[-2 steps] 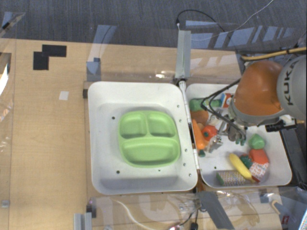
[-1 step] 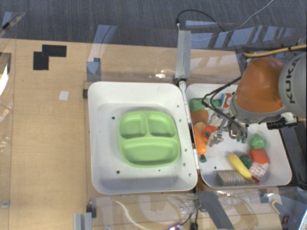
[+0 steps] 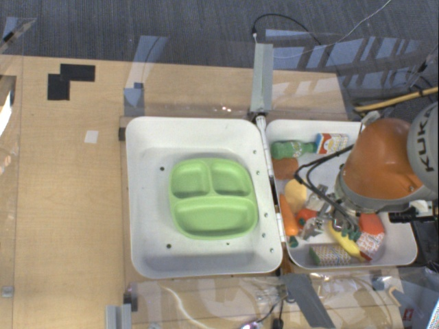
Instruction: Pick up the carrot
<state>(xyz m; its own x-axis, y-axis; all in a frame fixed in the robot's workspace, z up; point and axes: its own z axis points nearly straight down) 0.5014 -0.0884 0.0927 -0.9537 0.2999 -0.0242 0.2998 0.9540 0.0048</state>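
Two bins: you have them side by side on the bench; the left bin [image 3: 140,204] carries a green tray [image 3: 212,199] near its middle, and the right bin [image 3: 405,252] is crowded with toy food.
Carrot: the carrot [image 3: 287,219] lies along the right bin's left wall, about midway down it, orange with a green tip toward the front edge.
Neighbours: a yellow fruit [image 3: 295,195] sits just above the carrot and looks to touch it; a banana [image 3: 343,239] and a red carton [image 3: 371,233] lie toward the bin's front right; a bottle [image 3: 295,148] lies along the back edge.
Arm: the arm [image 3: 381,163] covers the right half of that bin, its orange band above the wrist.
Gripper: the gripper [image 3: 317,223] is low over the bin's middle, just right of the carrot; whether it is released or clenched you cannot tell from this angle, and nothing can be made out in its grasp.
Risk, wall: the carrot hugs the left wall, so a finger may find no room on that side and strike the rim.
Risk, crowding: with the yellow fruit so close, a closing grasp could catch it instead, or nudge the carrot further against the wall.
Risk, offset: the gripper seems to sit right of the carrot, so closing here would likely catch nothing.
Risk, shape: a tapered carrot may slip if pinched near its thin end.
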